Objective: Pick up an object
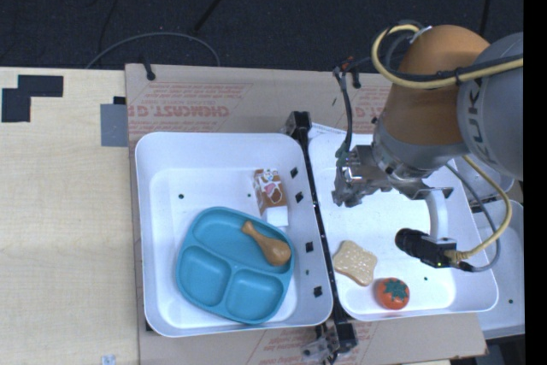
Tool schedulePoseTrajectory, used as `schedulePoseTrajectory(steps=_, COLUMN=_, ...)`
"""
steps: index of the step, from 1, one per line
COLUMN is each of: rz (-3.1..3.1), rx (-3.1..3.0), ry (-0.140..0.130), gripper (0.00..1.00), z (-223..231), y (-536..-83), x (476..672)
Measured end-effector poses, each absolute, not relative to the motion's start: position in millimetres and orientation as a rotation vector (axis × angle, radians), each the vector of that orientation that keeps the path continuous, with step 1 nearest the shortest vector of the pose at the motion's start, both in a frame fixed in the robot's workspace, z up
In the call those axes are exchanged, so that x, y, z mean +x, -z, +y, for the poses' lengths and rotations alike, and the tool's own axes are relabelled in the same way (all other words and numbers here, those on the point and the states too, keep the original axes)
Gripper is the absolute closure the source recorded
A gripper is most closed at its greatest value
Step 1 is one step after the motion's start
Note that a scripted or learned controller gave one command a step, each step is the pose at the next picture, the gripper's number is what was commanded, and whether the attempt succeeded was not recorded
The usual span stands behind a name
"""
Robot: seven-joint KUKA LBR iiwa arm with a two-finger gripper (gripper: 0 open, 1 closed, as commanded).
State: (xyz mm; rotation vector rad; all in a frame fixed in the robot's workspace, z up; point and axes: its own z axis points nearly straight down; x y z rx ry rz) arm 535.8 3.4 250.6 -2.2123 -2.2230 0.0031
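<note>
- Grey arm, with its orange band, rises closest to the lens and reaches in from the right over the right bin.
- Pale wooden tabletop carries a cardboard sheet, and the two white bins sit on that sheet side by side.
- Left bin holds a blue divided plate, a toy drumstick and a small brown-and-white packet.
- Right bin holds a toast-shaped piece and a small red-orange fruit, both near its front edge.
- Blue plate lies tilted toward the left bin's front right corner, with three compartments.
- Pincer hangs over the back left part of the right bin, near the divider; whether its fingers are spread or pressed together cannot be told, and nothing is seen between them.
- Drumstick rests on the plate's upper right edge.
- Toast piece lies just right of the divider, well apart from the pincer.
- Packet stands behind the plate.
- Fruit sits just beside the toast piece, on its right.
</note>
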Motion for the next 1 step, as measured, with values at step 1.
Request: schedulePoseTrajectory(steps=1, rz=-2.223, rx=-2.212, ry=-0.005, gripper=1.00, z=60.3, y=-235.4, x=529.0)
